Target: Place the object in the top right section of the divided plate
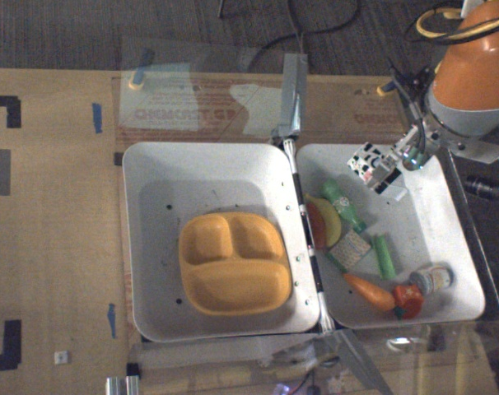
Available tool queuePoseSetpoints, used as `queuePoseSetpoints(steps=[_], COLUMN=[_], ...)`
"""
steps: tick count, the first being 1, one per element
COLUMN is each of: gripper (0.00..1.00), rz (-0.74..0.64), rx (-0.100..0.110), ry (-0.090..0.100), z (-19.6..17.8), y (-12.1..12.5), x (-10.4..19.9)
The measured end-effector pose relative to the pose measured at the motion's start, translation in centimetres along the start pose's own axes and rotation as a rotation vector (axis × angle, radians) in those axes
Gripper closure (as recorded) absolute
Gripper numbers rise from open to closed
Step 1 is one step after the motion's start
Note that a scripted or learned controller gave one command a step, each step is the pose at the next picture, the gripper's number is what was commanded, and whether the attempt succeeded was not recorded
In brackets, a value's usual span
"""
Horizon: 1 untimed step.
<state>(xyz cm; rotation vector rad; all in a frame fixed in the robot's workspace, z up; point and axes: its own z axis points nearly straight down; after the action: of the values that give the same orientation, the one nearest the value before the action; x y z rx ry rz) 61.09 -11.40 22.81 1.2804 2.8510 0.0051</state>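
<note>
An orange divided plate (233,263) lies in the left white bin (151,179), with two small sections at its far side and one large section at the near side. All its sections look bare. My gripper (378,171) hovers over the far part of the right bin (455,220), carrying a black-and-white patterned block on its side. It is apart from the toys below it. The nearest of them is a green bottle (345,206), just left of and below the gripper.
The right bin also holds a red and yellow-green fruit piece (322,222), a tan square block (350,249), a green stick (384,257), a carrot (369,291), a red toy (408,300) and a small jar (435,280). A metal divider (303,237) separates the bins.
</note>
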Motion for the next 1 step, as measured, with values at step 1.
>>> queuePoseSetpoints(steps=[1], gripper=[1.00], rz=[0.020], rx=[0.006], ry=[0.007], z=[0.79], y=[-1.29], x=[-3.78])
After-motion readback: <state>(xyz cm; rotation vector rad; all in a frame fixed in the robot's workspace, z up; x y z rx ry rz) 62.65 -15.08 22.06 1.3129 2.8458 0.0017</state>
